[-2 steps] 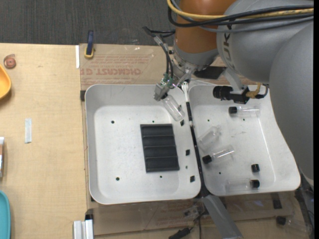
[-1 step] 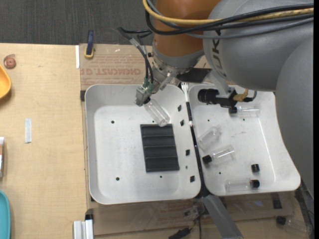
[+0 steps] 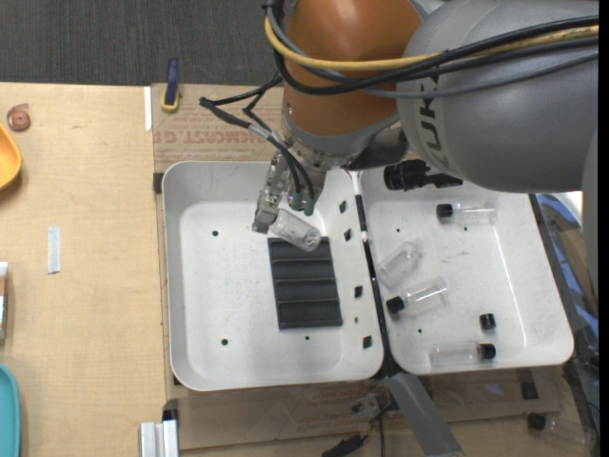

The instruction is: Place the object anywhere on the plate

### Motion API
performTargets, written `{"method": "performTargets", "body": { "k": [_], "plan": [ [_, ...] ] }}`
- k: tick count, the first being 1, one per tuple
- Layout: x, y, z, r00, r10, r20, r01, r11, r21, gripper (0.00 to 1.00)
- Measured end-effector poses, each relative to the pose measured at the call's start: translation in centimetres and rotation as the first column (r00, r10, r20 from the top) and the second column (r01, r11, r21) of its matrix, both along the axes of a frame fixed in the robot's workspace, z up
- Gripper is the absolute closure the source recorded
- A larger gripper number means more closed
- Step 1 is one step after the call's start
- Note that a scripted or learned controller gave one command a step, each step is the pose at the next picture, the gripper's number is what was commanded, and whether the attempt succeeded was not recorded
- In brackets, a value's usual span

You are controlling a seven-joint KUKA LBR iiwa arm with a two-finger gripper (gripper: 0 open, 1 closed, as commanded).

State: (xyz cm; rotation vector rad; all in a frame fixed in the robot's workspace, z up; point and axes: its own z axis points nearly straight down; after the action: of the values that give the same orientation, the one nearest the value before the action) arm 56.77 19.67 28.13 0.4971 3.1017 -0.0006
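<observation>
In the left bin (image 3: 190, 255), near its upper middle, we see the pincer (image 3: 274, 208) hanging below the grey and orange arm (image 3: 381, 65). A clear vial (image 3: 295, 229) lies tilted right at its tip, over the top edge of the dark ribbed plate (image 3: 306, 282); we cannot tell how far the pincer is spread, nor whether it grips the vial. The plate sits in the middle of that bin, long side running toward us. In the right bin (image 3: 533, 284) we count several more clear vials with black caps: one near the top (image 3: 466, 213), two near the left wall (image 3: 400, 260) (image 3: 417, 297), one along the bottom edge (image 3: 461, 354). A loose black cap (image 3: 487, 322) lies near the right. Both bins rest on the worktop (image 3: 86, 255).
</observation>
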Motion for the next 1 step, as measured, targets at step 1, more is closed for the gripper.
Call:
{"method": "performTargets", "body": {
  "k": [1],
  "plan": [
    [1.42,1.24,-6.92,0.982,0.19,-0.001,-0.19,0.982,0.0,1.0]
  ]
}}
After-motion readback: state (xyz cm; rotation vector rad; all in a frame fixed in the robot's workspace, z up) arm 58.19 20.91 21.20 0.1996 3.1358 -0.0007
